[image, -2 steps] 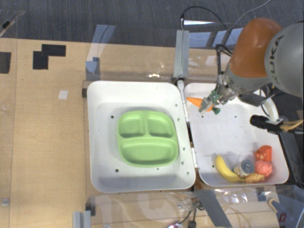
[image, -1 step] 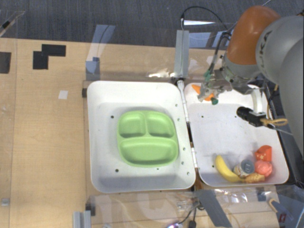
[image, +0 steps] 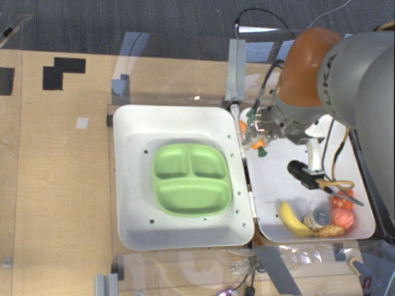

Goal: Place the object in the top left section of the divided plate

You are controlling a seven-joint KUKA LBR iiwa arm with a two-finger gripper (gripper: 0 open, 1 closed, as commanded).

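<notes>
The green divided plate (image: 191,179) lies in the middle of the left white bin (image: 133,227), with two small sections at its far side and one long section nearer me. My gripper (image: 259,130) hangs over the far left corner of the right bin (image: 271,193), close to the wall between the bins. A small orange and green object (image: 254,143) shows right at the gripper's tip, partly hidden by it. I cannot tell whether it is held or just lies beneath. The plate's top left section (image: 170,163) has nothing in it.
At the near end of the right bin lie a yellow banana (image: 294,220), a small grey round thing (image: 320,216), a red fruit (image: 343,218) and an orange-red item (image: 341,197). The grey arm covers the right bin's far right.
</notes>
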